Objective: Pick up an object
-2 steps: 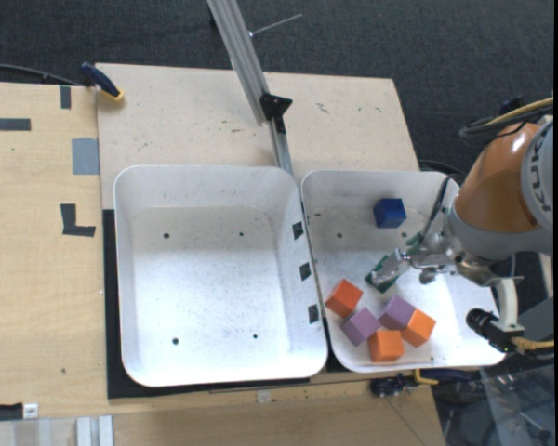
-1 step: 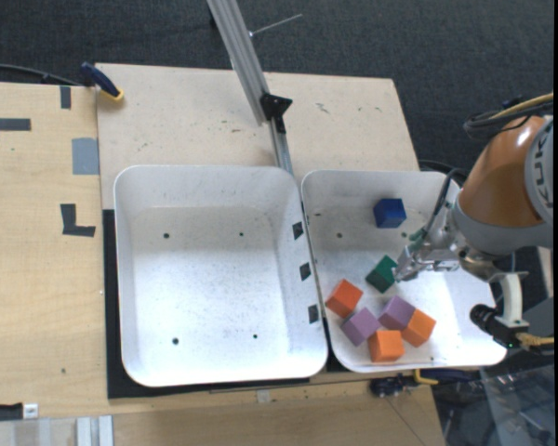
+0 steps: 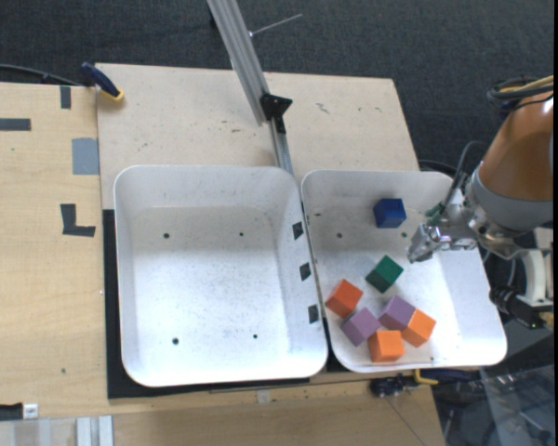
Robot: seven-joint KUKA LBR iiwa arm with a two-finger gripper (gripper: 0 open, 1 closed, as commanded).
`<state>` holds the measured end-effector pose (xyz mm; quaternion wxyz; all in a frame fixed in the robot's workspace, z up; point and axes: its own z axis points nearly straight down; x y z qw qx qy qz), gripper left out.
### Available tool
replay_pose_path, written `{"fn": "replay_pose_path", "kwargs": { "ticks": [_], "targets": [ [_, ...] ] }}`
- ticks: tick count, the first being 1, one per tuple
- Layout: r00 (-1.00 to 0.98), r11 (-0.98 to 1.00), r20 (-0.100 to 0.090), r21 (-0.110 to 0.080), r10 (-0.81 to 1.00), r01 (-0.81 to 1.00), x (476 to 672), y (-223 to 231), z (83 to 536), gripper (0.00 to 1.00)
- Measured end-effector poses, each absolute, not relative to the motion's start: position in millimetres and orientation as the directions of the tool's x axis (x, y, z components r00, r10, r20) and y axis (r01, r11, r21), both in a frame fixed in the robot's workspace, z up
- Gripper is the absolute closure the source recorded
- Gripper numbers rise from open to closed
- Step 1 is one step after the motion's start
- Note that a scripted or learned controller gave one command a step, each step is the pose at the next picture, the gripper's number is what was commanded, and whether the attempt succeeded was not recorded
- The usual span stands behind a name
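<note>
The right bin [image 3: 465,342] holds several small cubes. A blue cube [image 3: 389,213] lies near its back. A green cube [image 3: 384,274] sits mid-bin. In front of it cluster three orange cubes [image 3: 344,297] [image 3: 418,328] [image 3: 385,345] and two purple cubes [image 3: 360,325] [image 3: 397,312]. My gripper [image 3: 422,247] hangs low over the right side of this bin, just right of and slightly behind the green cube, and in front of and to the right of the blue one. I see no cube in it.
The left bin [image 3: 209,277] adjoins the right one along a shared wall with black clips [image 3: 304,269]. A slanted metal rail [image 3: 246,54] crosses the back of the bench. The arm's grey and orange body [image 3: 516,170] stands at the right bin's right side.
</note>
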<state>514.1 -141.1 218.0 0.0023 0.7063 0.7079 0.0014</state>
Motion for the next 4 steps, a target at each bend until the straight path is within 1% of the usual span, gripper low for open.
{"fn": "replay_pose_path", "kwargs": {
  "ticks": [1,2,3,4],
  "targets": [
    [-0.002,0.002,-0.002,0.005,1.000,1.000,515.4,-141,269,1.00],
    [-0.007,0.007,0.002,0.000,1.000,1.000,525.8,-88,271,1.00],
    [-0.002,0.002,0.000,-0.002,1.000,1.000,546.3,-34,269,1.00],
    [-0.006,0.006,0.001,-0.001,1.000,1.000,558.1,17,270,1.00]
  ]
}}
